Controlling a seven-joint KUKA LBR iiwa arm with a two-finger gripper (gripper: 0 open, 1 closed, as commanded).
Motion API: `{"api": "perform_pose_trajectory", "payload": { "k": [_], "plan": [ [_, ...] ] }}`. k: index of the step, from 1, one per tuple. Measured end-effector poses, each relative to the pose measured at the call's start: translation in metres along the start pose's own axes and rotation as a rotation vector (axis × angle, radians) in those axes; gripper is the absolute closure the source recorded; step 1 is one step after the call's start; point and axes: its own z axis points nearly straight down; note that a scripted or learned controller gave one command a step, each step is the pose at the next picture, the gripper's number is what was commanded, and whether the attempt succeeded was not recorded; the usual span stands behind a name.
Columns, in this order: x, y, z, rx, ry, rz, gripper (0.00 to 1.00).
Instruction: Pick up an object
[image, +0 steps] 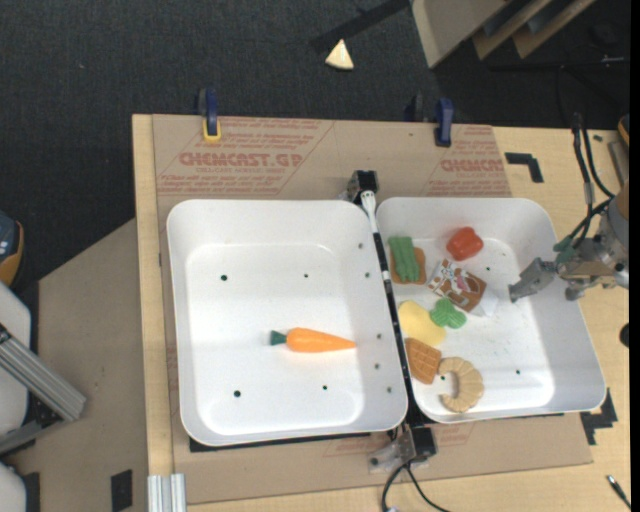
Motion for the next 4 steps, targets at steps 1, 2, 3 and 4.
{"api": "perform_pose_trajectory", "payload": {
  "k": [1, 2, 3, 4],
  "plan": [
    [0.012, 0.093, 0.127, 0.000, 0.001, -0.004, 0.00],
    [0.010, 0.093, 0.108, -0.004, -0.002, -0.002, 1.00],
    [0.018, 0.041, 0.121, 0.007, 0.003, 0.001, 1.00],
    [0.043, 0.115, 0.092, -0.003, 0.000, -0.006, 1.00]
  ]
}}
